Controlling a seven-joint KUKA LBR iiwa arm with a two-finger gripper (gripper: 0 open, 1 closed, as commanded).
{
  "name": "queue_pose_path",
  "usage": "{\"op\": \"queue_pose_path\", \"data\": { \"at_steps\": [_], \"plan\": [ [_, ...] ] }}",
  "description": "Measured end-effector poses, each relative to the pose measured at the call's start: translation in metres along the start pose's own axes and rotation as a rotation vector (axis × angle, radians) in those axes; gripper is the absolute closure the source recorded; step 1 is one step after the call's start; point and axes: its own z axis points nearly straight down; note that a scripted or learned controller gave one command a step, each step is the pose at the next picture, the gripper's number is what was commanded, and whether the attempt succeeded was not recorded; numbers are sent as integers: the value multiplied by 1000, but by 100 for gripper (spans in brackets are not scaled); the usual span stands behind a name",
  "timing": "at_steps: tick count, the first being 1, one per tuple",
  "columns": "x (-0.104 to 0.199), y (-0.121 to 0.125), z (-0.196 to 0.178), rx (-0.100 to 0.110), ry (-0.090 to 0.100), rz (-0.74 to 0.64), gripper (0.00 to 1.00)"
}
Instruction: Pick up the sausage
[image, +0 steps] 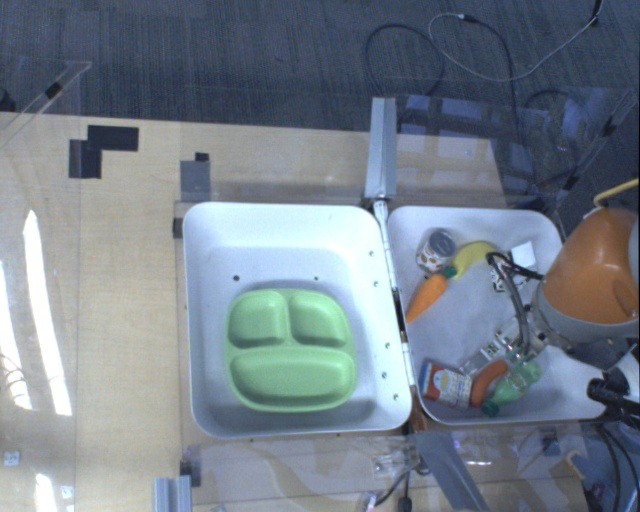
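A green divided plate is seen in the left bin, while in the right bin the reddish sausage, judged light, stiff and slippery, best gripped mid-length, lies beside the gripper, whose opening cannot be told.

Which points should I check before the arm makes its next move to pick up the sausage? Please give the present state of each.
1. Sausage located: ok. The sausage lies near the front of the right bin.
2. Gripper above the sausage: ok. The gripper is just over it.
3. Sausage between the fingers: cannot tell from this view.
4. Free space around the sausage: not ok. A green bottle and a small carton crowd it on both sides.
5. Other items away from the grasp: ok. The carrot, banana and can lie further back.
6. Left bin: ok. The green tray is apart from the work.
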Motion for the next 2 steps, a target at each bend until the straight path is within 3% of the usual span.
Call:
{"op": "queue_pose_path", "data": {
  "at_steps": [1,2],
  "plan": [
    [-30,-24,1,2,6,-20,0],
    [-30,-24,1,1,4,-64,0]
  ]
}}
